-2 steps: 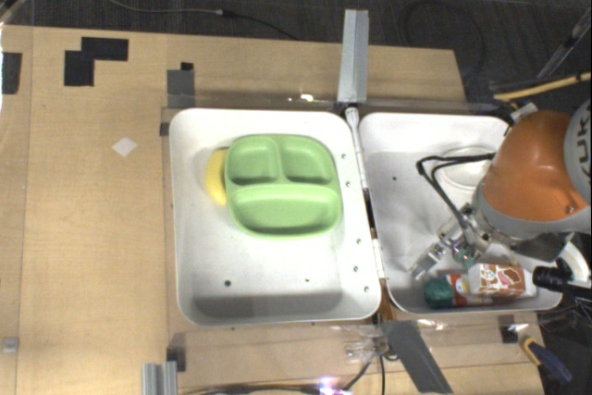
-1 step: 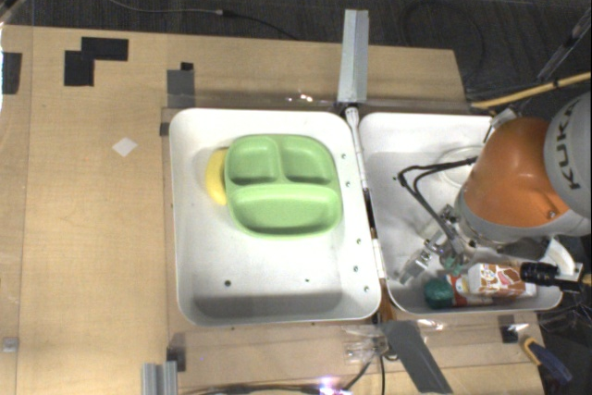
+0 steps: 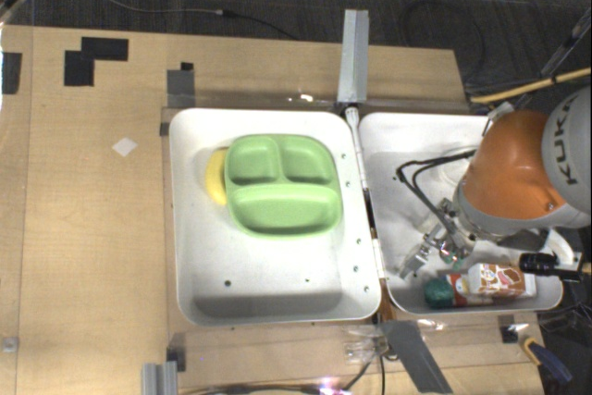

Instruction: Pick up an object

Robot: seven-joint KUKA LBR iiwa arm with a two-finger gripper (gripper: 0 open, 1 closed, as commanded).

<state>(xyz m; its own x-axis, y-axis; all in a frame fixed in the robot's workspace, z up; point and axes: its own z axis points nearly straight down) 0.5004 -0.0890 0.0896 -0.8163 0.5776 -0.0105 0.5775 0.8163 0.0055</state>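
A small bottle (image 3: 486, 283) with a green cap and a red-and-white label lies on its side at the front of the right bin (image 3: 407, 148). My gripper (image 3: 427, 252) hangs low in that bin, just left of and behind the bottle's cap, with its metal fingers pointing toward the bin's front left. Nothing shows between the fingers. The arm's orange band (image 3: 513, 166) sits above the bin's right half and hides part of the floor. In the left bin (image 3: 268, 291) lies a green divided tray (image 3: 281, 183) with a yellow object (image 3: 215, 178) poking out from under its left edge.
A grey metal post (image 3: 352, 55) stands behind the seam between the two bins. Black cables (image 3: 421, 176) loop over the right bin's floor beside the arm. The wooden bench (image 3: 83, 217) spreads out to the left, with black markers near its back edge.
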